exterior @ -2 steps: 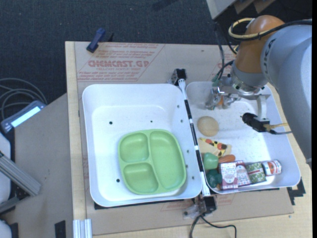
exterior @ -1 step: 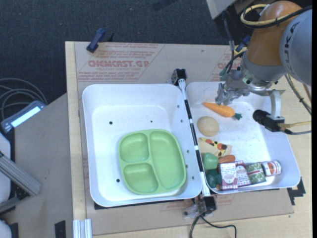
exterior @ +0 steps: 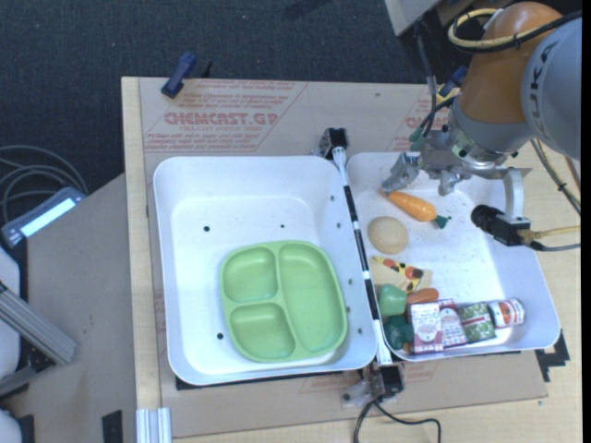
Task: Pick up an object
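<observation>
The gripper point(exterior: 423, 175) hangs over the far end of the right bin point(exterior: 517, 275), fingers spread wide with nothing between them. The carrot point(exterior: 412, 206) lies just below it on the bin floor. Nearer sit a beige ball point(exterior: 389, 234) and a pizza slice point(exterior: 401, 269); the left bin point(exterior: 185, 210) holds a green tray point(exterior: 282, 299)

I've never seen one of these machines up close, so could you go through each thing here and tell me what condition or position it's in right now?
Gripper: hanging low over the carrot, holding nothing.
Carrot: lying flat in the right bin.
Green tray: right side up in the left bin.
Bottle: on its side.
Roll: lying loose.
</observation>
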Robot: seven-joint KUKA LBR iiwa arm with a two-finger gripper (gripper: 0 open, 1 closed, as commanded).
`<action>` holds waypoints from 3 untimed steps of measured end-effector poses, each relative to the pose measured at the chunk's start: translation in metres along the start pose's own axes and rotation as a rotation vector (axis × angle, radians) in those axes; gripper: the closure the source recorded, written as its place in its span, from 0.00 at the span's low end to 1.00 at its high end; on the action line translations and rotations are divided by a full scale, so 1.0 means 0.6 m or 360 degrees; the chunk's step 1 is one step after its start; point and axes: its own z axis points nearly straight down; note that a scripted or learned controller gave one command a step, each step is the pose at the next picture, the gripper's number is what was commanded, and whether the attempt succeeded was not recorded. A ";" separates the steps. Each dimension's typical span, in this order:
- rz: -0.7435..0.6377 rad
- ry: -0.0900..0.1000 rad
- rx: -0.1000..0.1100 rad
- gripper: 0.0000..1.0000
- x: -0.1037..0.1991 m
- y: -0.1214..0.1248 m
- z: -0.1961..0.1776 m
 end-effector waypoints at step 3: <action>-0.0003 0.0001 -0.0003 1.00 0.058 -0.010 -0.001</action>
